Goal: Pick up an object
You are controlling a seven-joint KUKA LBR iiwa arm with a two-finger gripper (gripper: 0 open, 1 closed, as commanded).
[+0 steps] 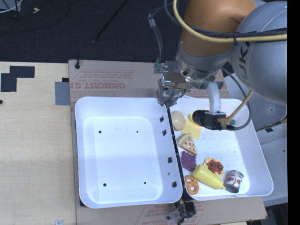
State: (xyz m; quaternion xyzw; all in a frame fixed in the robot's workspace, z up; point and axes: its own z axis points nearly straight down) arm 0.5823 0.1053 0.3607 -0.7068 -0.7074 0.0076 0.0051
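My gripper [166,99] hangs over the far end of the divider between the two bins, at the near-left corner of the right bin [251,139]. Just below and right of it lies a cream egg [178,120], and a yellow cheese wedge [193,129] sits beside the egg. Further forward along the right bin's left side lie a waffle slice [187,145], purple grapes [188,161], a pretzel [191,185], a yellow bottle [208,177], a red and yellow piece [214,165] and a small can [233,181]. Nothing shows between the fingers.
The left bin [86,125] stands to the left of the divider. Both bins rest on a cardboard sheet [112,81] on the wooden bench. The arm's large orange and grey body hangs over the back of the right bin.
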